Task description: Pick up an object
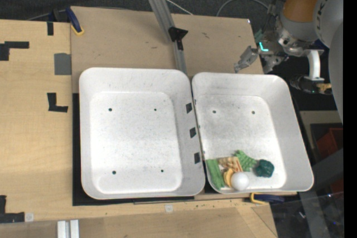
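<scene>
Hovering beyond the right shallow white plastic bin's (pixel 290 120) one-o'clock corner, the grey two-finger gripper (pixel 254 59) spreads open, grasping nothing, while a white ball (pixel 240 180), dark-green lump (pixel 264 168) and green-and-tan clutter (pixel 228 166) huddle at six o'clock inside.

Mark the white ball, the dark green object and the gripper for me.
white ball (pixel 240 180), camera view, centre of its top.
dark green object (pixel 264 168), camera view, middle of its body.
gripper (pixel 254 59), camera view, midway between its fingertips, beyond the right bin (pixel 279 120).
</scene>
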Robot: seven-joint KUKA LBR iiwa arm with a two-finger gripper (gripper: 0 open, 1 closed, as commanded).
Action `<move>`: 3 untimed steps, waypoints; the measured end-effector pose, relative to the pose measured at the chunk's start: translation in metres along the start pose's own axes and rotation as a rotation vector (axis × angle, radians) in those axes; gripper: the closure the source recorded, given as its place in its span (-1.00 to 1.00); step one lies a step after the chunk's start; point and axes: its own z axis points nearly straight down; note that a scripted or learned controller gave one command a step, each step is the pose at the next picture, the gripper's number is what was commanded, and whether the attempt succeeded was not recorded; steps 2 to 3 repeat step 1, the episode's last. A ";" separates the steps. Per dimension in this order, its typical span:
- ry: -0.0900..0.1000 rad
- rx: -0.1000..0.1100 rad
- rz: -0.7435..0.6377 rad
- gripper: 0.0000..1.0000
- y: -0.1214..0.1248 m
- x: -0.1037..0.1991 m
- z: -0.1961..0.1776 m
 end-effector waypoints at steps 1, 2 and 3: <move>-0.002 -0.005 -0.001 -1.00 0.001 0.000 -0.003; -0.002 -0.005 -0.001 -1.00 0.001 0.000 -0.003; -0.002 -0.005 -0.001 -1.00 0.001 0.000 -0.003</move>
